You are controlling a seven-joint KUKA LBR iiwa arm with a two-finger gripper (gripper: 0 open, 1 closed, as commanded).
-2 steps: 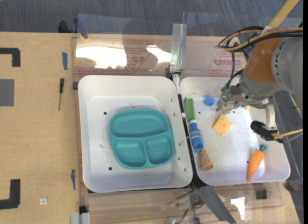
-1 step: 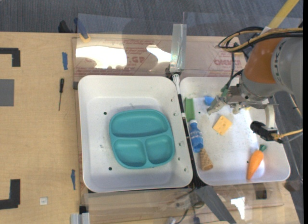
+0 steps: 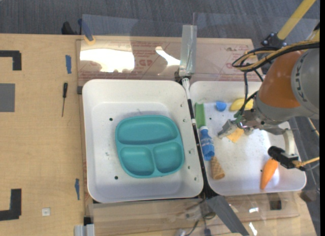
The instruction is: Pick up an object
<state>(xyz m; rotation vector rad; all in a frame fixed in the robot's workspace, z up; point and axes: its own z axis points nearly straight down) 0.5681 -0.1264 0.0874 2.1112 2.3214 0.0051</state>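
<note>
Gripper (image 3: 229,128) low inside right bin (image 3: 294,181), jaw state impossible to tell; hovered just at yellow piece (image 3: 235,135), probably lined up for grasping; carrot (image 3: 268,173), blue bottle (image 3: 206,145), cone (image 3: 217,168) lay apart.

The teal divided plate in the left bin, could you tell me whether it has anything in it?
Empty: all three compartments of the teal plate show bare teal surface, with nothing lying in them.

Teal tray (image 3: 149,146) left bin (image 3: 96,103), claw (image 3: 227,128) right bin (image 3: 244,176)
</note>
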